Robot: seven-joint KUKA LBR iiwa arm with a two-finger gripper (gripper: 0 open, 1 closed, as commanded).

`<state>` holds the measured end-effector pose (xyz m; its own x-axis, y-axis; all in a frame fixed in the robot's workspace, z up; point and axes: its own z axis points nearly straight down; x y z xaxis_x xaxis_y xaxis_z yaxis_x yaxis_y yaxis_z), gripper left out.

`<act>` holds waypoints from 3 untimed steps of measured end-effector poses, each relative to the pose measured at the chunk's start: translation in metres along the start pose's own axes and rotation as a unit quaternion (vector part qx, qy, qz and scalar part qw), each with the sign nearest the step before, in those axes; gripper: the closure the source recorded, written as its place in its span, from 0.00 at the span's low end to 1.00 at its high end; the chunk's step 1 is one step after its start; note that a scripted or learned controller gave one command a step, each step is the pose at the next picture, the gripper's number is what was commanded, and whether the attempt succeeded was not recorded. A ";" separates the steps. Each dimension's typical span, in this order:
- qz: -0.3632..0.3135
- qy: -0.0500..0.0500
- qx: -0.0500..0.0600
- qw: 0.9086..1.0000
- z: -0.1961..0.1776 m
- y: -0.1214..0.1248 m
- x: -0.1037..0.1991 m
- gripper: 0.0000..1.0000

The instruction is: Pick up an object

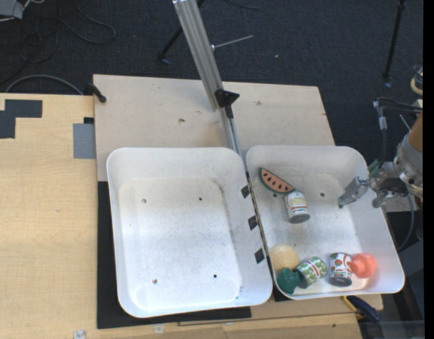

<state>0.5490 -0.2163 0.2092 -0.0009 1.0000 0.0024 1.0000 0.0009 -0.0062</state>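
Bins are sitting side by side on the bench, the left bin [174, 224] lying bare while the right bin [375, 210] is carrying everything the task could call for. Going left to right in it: a watermelon slice [276, 181] is lying near the top left, its long axis slanting down to the right; a small can [297, 207] is lying on its side just below it. Along the bottom edge, a yellow ball [284, 255], a green toy [289, 280], two more cans [312, 270] [339, 268] and an orange toy [363, 265] are crowding together. The gripper [368, 191] is hanging over the bin's right rim, jaws parted and holding nothing. The small can is lying nearest, to the gripper's left and slightly lower, apart from its neighbours, probably the easiest reach.
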 end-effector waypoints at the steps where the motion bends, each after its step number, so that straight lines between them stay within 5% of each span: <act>1: 0.000 0.000 0.000 1.000 0.043 0.000 0.003 0.00; 2: 0.001 0.000 0.000 1.000 0.089 -0.007 0.003 0.00; 3: 0.003 0.000 -0.001 1.000 0.077 -0.007 0.001 1.00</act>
<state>0.5420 -0.2149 0.1327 0.0047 1.0000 0.0016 1.0000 -0.0047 -0.0039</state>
